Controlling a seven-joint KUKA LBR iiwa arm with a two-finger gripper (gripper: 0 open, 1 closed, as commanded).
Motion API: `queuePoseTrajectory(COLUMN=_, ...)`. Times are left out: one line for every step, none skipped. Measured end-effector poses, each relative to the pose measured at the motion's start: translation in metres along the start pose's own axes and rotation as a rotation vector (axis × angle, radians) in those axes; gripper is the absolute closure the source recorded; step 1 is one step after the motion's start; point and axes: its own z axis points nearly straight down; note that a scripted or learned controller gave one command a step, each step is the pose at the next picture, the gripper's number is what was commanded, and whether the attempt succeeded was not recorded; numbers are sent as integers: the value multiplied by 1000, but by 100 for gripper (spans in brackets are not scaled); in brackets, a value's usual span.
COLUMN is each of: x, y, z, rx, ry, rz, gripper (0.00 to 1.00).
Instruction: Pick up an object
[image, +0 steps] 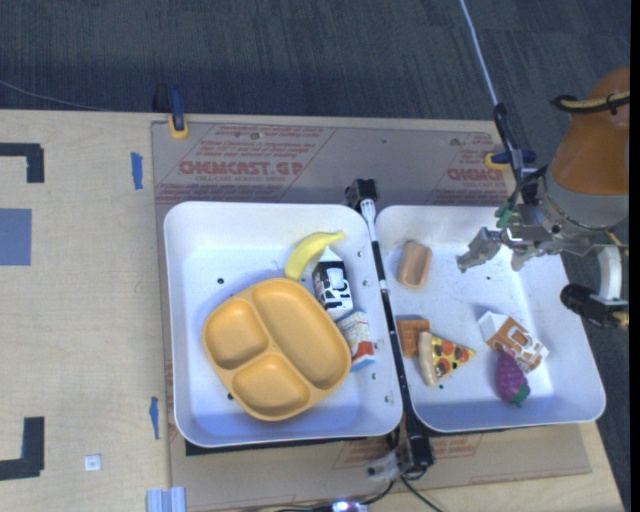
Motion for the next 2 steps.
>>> queuePoseTrajectory(x=26, y=-48, z=99, rx=-4, ry=-4, rz=2, gripper=0)
queuePoseTrajectory(x=36, y=-102, z=107, rx=-17, ry=-5, rz=0, gripper=0)
